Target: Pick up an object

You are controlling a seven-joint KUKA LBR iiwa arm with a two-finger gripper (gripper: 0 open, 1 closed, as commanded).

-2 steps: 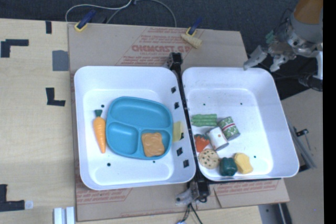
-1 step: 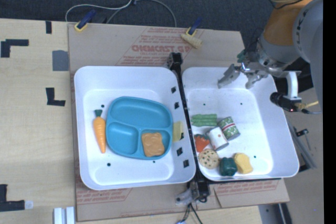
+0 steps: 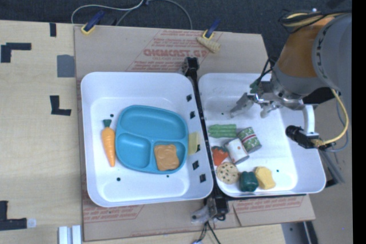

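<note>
Camera view, hand (image 3: 254,106) above green bar (image 3: 222,130)

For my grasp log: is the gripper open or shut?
Open: the gripper has its fingers spread apart above the right bin, nothing between them.

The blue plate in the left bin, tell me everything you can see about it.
The blue plate is a rounded, glossy tray that looks like plastic, moulded into three compartments. It lies flat in the middle of the left bin, turned slightly askew. A piece of toast sits in its lower right compartment; the other two hold nothing. A carrot lies just off its left edge, and something yellow rests by its right rim.
</note>
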